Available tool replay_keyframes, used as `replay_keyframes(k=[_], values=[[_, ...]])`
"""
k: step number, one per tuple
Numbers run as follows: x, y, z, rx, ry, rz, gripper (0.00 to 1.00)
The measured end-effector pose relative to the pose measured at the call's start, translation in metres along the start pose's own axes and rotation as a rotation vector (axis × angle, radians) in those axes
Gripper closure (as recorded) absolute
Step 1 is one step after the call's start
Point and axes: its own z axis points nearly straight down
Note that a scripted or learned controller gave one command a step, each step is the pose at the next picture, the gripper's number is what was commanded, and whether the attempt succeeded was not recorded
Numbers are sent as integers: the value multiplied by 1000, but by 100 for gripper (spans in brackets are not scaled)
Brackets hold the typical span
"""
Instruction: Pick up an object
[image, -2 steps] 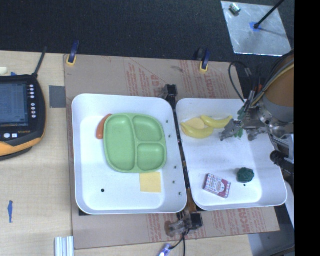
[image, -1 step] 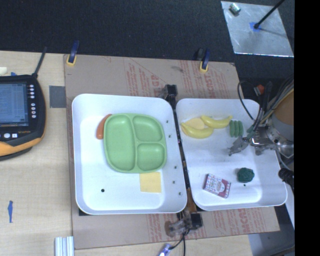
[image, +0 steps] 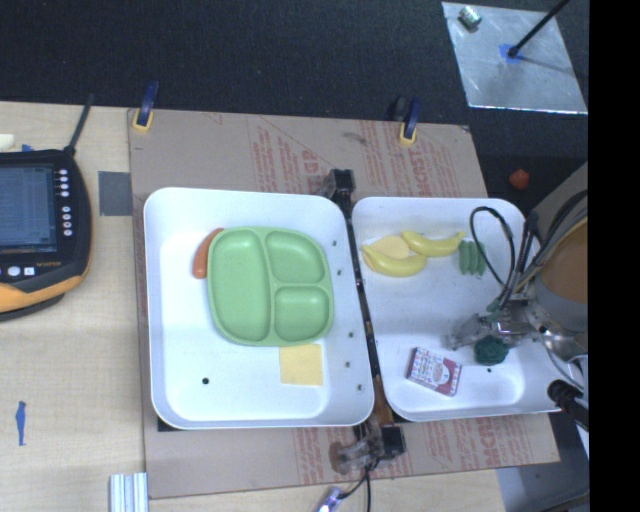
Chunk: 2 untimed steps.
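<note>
In the right bin, dark green object just beside claw.

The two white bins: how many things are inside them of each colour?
Green: 3 - divided plate, small pickle-like piece, dark green thing by the gripper
Yellow: 3 - two banana-like pieces, flat square
Orange-red: 1 - piece sticking out from under the plate
Red and white: 1 - small packet
Total: 8
</note>
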Motion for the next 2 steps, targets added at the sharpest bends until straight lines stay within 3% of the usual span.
replay_keyframes(k=[1, 2], values=[[-1, 0, -10, 1, -2, -3, 100], [52, 34, -70, -3, -1, -3, 100]])
